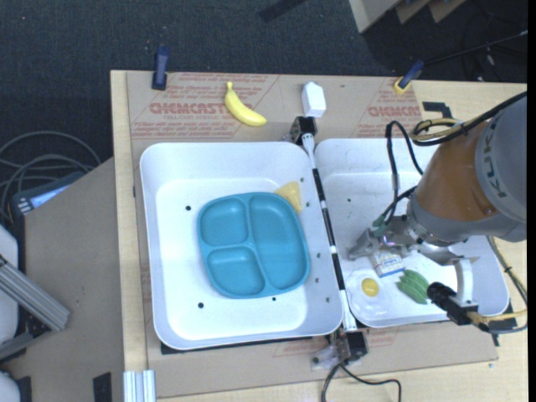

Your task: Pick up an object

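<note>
**Hanging low over the right bin, grip unreadable**

Reaching in from the right, the grey arm (456,182) with its orange band bends down into the right bin (352,162), and the gripper (377,243) sits low over that bin's near half, towards its left wall. Whether the gripper is spread or pressed together cannot be told from this angle, and nothing can be seen pinched in it.

Three small things lie close by on the bin floor. A small blue-and-white item (388,264) is just beside the gripper, on its near side. A yellow round piece (369,288) lies a little nearer the front rim, and a green object (414,285) rests to the right of it. Whether the gripper touches any of them cannot be told.

The left bin (167,191) holds a blue divided plate (251,245) lying flat near its middle, with a pale yellow scrap (290,193) at the plate's far right corner, near the wall between the bins.

Behind the bins, on the bench (193,99), a banana (244,107) lies on the printed board, and a white block (313,99) stands to its right, near the far end of the bins' shared edge.
</note>
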